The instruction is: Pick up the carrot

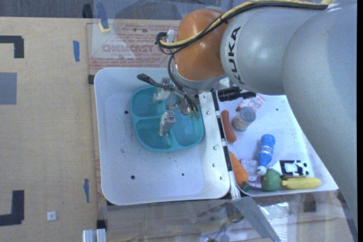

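Two white bins sit side by side on the desk, and the pincer (168, 116) hangs over the left bin (113, 139), right above a teal divided plate (144, 122). Whether its fingers are parted or closed I cannot tell from this slant; nothing shows between them. The carrot (238, 169) lies in the right bin (283, 116), against that bin's left wall near the front corner, just beside a green pear-like fruit (271, 179) and a banana (300, 182). A hot dog sausage (228, 125) lies further up the same wall, with a small can (245, 118) and a blue bottle (265, 151) nearby.

By my reading, the pick has not begun: the arm is over the wrong bin, well apart from the carrot. The next move calls for travel across the divider toward the front of the right bin, then a descent with the fingers set across the carrot's narrow width. The wall alongside leaves little room for one finger, so alignment matters.
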### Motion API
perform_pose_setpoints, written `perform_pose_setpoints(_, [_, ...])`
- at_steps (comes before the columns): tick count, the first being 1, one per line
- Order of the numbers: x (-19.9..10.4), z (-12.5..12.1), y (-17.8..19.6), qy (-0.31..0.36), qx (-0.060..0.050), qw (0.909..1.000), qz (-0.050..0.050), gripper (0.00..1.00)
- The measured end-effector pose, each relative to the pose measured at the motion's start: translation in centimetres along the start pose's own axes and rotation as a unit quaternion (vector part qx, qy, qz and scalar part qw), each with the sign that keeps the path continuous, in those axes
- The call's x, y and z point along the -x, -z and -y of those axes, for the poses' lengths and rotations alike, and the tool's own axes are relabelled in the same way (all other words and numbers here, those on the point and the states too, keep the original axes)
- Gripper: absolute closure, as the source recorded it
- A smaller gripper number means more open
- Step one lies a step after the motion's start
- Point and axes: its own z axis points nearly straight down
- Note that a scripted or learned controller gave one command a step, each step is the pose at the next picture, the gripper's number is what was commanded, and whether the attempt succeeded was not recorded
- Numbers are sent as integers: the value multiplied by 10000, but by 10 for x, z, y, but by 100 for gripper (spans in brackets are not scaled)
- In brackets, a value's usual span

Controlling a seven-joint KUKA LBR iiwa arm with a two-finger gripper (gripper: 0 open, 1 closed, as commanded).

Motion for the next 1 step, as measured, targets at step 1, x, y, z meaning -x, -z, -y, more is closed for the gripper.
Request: perform_pose_setpoints(1, [-1,-6,12,13,35,10000,-47,100])
